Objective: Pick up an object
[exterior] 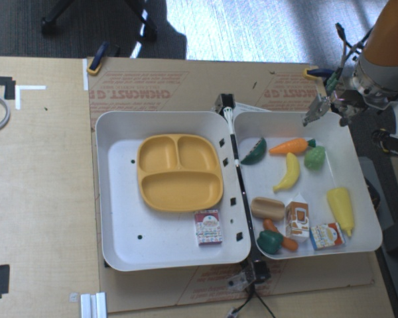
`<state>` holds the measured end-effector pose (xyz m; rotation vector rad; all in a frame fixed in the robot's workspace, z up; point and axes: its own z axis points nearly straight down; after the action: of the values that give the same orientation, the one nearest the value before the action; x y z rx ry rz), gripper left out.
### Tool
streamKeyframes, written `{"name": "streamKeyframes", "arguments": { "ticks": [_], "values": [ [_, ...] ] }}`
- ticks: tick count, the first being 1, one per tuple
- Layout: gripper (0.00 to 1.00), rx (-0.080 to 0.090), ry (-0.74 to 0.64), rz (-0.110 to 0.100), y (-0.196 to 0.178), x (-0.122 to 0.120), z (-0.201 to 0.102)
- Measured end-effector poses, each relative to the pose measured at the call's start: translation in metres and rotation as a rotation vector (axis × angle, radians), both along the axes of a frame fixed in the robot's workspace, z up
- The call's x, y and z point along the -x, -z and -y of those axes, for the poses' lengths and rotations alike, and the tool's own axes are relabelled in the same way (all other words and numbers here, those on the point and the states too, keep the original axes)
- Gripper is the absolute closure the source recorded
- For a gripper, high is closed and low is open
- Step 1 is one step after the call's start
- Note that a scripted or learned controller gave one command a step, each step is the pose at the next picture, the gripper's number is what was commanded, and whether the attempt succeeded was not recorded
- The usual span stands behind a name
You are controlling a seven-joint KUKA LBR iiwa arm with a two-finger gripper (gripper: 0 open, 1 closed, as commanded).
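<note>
My gripper (329, 116) hangs over the far rim of the right bin (358, 171), at its back right, with the fingers (314, 112) spread open and nothing between them. Below it in that bin lie an orange carrot (288, 146), a light green vegetable (314, 158), a banana (290, 173) and a dark green slice (255, 152). Nearer the front are a hot dog bun (268, 209), two small cartons (297, 219) (326, 236), a yellow corn cob (341, 209) and a green pepper (269, 242).
The left bin (119, 211) holds a yellow divided plate (180, 172) and a small box (208, 228) at its front right. A black clip (225, 103) sits where the two bins meet at the back. Cardboard lies under both bins.
</note>
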<state>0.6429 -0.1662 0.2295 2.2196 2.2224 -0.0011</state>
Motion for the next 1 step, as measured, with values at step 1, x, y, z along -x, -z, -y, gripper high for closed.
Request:
{"name": "streamKeyframes", "arguments": {
  "ticks": [1],
  "values": [
    [0.0, 0.0, -0.104, 0.0, 0.137, 0.0134, -0.0143]
  ]
}}
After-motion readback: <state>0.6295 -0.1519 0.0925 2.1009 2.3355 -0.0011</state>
